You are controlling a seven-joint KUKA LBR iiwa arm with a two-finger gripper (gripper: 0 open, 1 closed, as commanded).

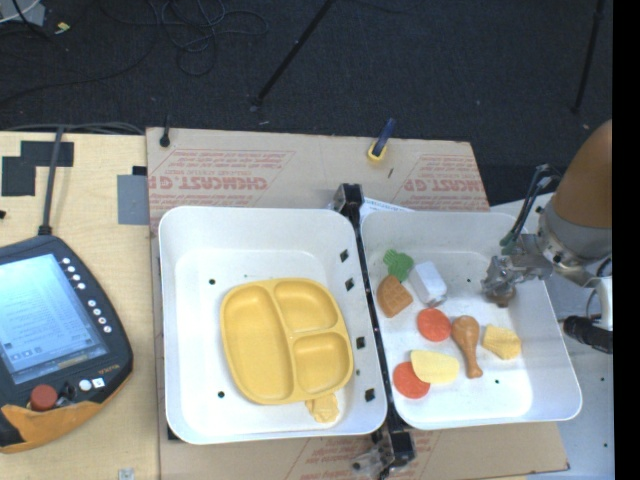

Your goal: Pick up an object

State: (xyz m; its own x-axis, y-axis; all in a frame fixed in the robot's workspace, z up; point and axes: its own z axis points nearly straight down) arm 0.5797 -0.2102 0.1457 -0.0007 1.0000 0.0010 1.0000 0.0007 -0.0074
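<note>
The jaws (499,286) hang low over the right bin (560,393), near its far right side; how wide they stand I cannot tell, and nothing shows between them. The nearest candidates lie just toward the camera and slightly left of the jaws: a toy chicken drumstick (467,342), its long axis running from its fat end near the jaws to its bone end farther off, and a yellow cheese wedge (502,343) just beside it. Left of the jaws sit a red tomato slice (433,324), a white block (429,282), an orange carrot piece (393,296) and a green leafy piece (399,264). Farther off are a yellow slice (435,367) overlapping a second red disc (409,380). Well beyond, the left bin (190,268) holds a yellow divided tray (288,340) on the worktop (100,198).
</note>
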